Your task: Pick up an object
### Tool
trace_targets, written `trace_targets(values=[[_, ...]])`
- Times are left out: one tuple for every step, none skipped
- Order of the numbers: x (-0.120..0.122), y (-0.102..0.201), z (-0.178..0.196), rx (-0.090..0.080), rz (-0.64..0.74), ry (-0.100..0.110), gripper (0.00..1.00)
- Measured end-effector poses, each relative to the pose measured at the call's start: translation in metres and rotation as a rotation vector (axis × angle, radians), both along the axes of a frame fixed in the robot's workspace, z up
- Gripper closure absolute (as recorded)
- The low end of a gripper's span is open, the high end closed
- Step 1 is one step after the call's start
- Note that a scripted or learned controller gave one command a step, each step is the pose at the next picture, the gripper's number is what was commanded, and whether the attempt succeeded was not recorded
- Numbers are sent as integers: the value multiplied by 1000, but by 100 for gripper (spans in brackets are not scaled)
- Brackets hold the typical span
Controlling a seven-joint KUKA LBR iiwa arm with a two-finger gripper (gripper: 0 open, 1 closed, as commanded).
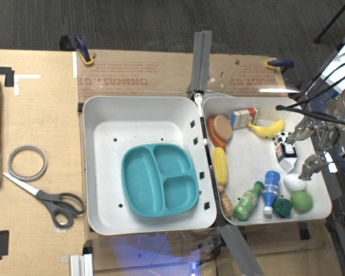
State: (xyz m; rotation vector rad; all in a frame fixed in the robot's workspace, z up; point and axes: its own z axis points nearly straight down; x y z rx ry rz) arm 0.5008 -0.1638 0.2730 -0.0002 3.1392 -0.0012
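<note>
End effector (311,167) hangs at 3 o'clock over the right bin (241,103); can't tell its state, nothing seen gripped. Reach step, I judge. White egg (294,183) lies just below it, green ball (302,201) beside. Next: descend squarely on one.

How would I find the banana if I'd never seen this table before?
Look at the right bin, the one crowded with toy food. Go to its far end, near the small box. The banana lies there, the only curved, all-yellow thing; the corn is yellow too, but straight and bumpy.
</note>
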Motion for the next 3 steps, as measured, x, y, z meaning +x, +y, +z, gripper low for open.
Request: trace_targets(values=[[16,-14,-160,1,63,1,0],[-11,-2,-181,1,-10,1,0],[-9,-1,-172,0,-6,-1,100]])
